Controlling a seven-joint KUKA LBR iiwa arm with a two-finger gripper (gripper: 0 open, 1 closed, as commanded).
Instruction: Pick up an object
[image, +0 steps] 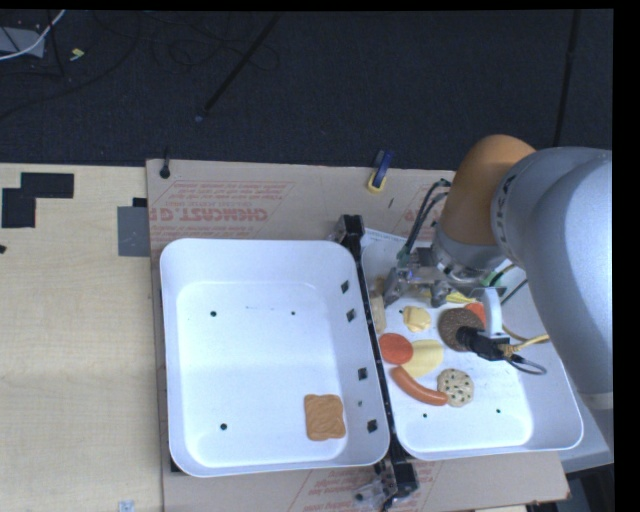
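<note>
The right bin (500, 425) holds several toy foods: a red tomato (396, 348), a pale yellow piece (416, 318), another yellow piece (428, 356), an orange-red sausage (419, 386), a chip cookie (455, 386) and a dark brown round (459, 328). My gripper (418, 285) hangs low over the far left part of this bin, just behind the pale yellow piece, with the wrist and cables covering it. A tan toast slice (324, 417) lies alone in the left bin (200, 300), near its front right corner.
The grey arm (560, 260) covers the far right of the right bin. A black divider with clips (362, 330) runs between the bins. A blue and yellow clip (379, 171) sits on the cardboard behind them.
</note>
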